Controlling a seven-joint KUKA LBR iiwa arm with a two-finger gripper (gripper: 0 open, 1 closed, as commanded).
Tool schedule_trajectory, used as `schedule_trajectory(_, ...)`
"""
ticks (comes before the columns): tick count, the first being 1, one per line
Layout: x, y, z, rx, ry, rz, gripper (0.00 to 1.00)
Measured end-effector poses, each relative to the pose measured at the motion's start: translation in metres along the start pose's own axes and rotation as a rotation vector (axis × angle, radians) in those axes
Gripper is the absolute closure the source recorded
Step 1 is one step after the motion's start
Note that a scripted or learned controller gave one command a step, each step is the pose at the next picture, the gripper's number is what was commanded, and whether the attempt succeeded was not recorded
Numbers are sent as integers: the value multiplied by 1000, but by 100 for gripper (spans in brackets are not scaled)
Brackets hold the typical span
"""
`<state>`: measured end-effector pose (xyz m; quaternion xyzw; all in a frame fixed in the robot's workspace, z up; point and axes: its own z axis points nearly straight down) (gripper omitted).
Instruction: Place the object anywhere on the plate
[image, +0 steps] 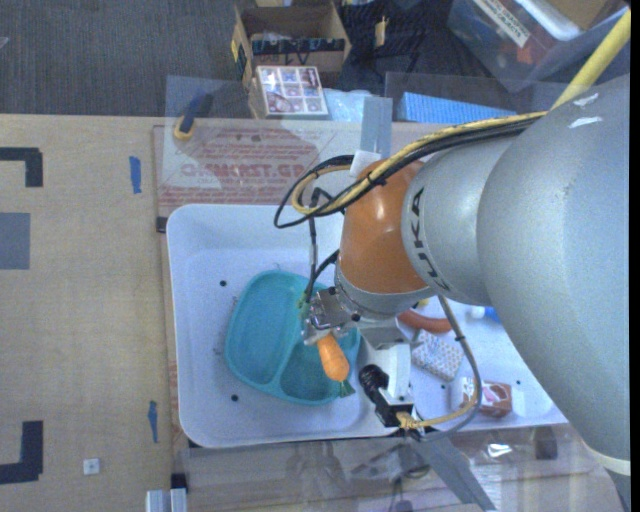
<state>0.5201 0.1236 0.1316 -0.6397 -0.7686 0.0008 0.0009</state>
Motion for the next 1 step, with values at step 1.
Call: schedule_trajectory(1,-1,0,0,-1,0,1,0)
